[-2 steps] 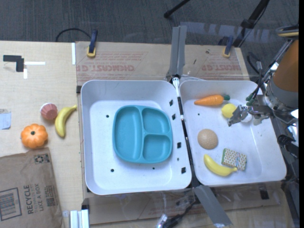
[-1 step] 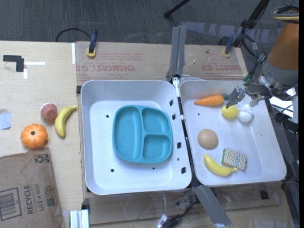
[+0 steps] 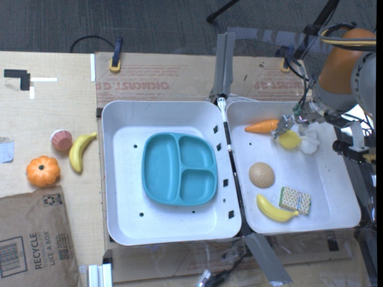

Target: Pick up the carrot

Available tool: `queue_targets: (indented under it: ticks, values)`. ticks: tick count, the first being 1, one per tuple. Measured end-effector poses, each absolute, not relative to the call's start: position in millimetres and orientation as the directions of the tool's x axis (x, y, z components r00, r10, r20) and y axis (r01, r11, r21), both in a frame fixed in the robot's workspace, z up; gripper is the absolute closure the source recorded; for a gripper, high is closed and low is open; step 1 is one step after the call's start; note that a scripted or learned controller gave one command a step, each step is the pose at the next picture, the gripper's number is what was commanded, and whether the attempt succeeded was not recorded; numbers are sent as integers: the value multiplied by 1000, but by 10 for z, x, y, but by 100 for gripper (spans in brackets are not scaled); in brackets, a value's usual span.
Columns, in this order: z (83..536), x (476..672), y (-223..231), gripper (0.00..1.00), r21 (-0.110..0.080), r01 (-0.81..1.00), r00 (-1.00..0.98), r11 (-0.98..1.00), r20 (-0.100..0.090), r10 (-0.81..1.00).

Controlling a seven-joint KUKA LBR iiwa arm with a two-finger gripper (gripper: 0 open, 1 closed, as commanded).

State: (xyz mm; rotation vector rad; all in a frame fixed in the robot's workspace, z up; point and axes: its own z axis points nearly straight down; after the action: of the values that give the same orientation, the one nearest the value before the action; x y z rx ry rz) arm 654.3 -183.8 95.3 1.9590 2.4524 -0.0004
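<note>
The gripper (image 3: 285, 124) hovers low at the thick end of the carrot (image 3: 262, 126), which lies on the floor of the right bin (image 3: 335, 220). Whether its fingers are apart or together, I cannot tell. The carrot looks unlifted; grasping and raising remain.

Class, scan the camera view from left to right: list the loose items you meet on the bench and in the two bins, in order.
Pumpkin → cupcake → bench banana → blue divided plate → egg-like ball → sponge.
</note>
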Motion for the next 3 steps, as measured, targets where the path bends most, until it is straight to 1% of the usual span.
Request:
queue_targets:
  ticks: [1, 2, 3]
  values:
    - [1052, 6549, -1841, 100, 3, 975, -222, 222, -5, 975]
    - [2086, 6399, -1216, 100, 0, 957, 292, -292, -2, 957]
    - [1902, 5238, -783, 100, -5, 654, 757, -757, -4, 654]
